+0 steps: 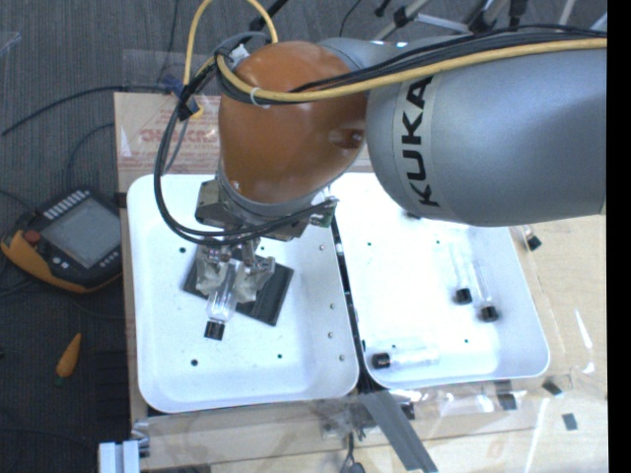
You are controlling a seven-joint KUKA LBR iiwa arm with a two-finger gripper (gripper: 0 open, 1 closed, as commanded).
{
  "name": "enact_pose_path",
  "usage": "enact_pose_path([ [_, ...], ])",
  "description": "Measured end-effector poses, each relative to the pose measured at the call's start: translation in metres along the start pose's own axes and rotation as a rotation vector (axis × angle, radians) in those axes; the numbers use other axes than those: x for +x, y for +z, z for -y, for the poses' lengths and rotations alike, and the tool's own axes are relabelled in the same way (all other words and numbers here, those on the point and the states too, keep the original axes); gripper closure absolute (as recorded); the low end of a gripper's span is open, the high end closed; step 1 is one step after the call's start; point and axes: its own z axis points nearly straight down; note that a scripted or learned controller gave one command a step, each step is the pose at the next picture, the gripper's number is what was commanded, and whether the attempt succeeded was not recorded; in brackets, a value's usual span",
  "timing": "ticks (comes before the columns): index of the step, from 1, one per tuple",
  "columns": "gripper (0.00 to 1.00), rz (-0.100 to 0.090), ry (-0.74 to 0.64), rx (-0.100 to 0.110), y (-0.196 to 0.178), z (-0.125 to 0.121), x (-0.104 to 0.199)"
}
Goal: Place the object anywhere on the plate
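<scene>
The arm [414, 116] comes in from 3 o'clock and hangs over the left bin [168, 363]. Its gripper [229, 276] points down near the middle of this bin. Between the fingers is a clear tube [221, 305] with a black cap; the fingers are closed on it. The tube's capped end sticks out toward 6 o'clock, just above the bin floor. Under the gripper lies a dark plate [276, 292], showing at 3 o'clock from the tube. In the right bin [532, 353] three more tubes lie: two side by side at 3 o'clock [473, 284], one at 6 o'clock [404, 357].
</scene>
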Motion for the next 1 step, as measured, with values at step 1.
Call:
enact_pose_path([
  [1, 1.00, 0.000, -0.158, -0.003, 0.0408, -0.0373, 0.0082],
])
